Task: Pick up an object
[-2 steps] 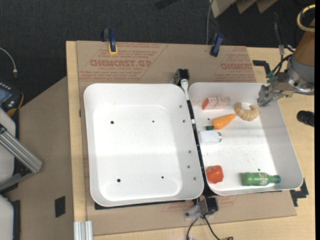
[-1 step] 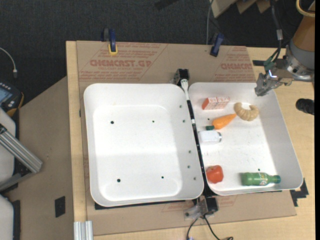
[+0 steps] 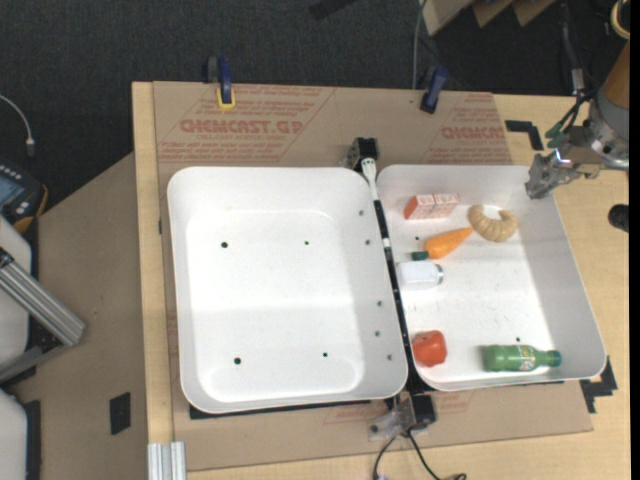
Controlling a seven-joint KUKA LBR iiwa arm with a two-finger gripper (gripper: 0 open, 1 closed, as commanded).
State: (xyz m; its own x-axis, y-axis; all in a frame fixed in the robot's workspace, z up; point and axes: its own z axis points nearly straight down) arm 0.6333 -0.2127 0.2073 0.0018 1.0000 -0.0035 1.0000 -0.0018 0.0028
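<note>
We saw the gripper (image 3: 541, 180) at the right bin's (image 3: 560, 268) far-right corner, above the rim; jaws' state we couldn't tell; croissant (image 3: 493, 223), carrot (image 3: 447, 242), green bottle (image 3: 520, 358) lay inside, w/ nothing held.

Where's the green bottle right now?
The green bottle lies on its side in the right bin, at the corner nearest the camera, to the right of the red tomato-like piece.
</note>
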